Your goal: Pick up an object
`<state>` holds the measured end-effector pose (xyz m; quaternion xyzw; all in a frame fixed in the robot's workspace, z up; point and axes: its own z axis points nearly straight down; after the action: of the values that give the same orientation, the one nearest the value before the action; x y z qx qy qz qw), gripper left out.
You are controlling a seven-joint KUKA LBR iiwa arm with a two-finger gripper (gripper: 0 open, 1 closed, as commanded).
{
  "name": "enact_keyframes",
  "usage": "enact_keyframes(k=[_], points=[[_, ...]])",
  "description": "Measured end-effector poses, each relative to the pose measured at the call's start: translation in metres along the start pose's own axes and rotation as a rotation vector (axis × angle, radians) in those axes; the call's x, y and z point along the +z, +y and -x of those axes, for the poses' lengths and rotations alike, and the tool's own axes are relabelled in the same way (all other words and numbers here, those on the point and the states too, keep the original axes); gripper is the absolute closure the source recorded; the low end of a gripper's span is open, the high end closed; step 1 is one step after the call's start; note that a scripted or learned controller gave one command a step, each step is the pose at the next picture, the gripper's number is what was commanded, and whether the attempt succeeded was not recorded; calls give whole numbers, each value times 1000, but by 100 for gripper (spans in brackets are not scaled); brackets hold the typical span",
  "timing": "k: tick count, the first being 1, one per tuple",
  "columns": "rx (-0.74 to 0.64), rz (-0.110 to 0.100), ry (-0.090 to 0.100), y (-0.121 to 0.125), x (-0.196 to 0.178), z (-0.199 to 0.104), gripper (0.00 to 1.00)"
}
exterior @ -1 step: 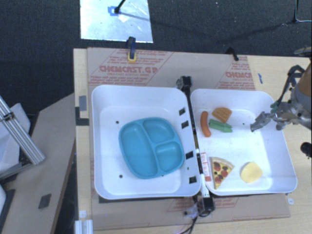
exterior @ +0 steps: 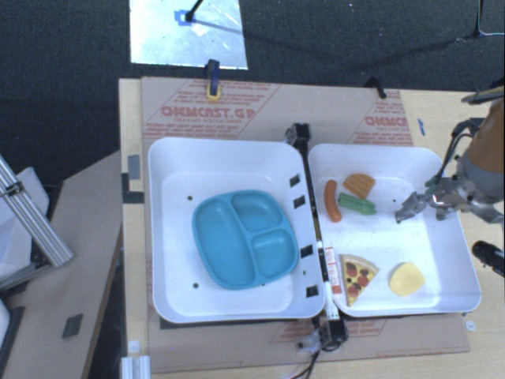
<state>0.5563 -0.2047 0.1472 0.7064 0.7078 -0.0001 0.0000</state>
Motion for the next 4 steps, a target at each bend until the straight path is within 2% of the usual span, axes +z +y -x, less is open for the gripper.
enact_keyframes(k=[1,2,3,4], points=[[1,-2,1,-10,48,0,0],[0,0,0,-9,63,-1,0],[1,3,-1,-8,52,0,100],[-2,8,-3,-4,-13,1,100]])
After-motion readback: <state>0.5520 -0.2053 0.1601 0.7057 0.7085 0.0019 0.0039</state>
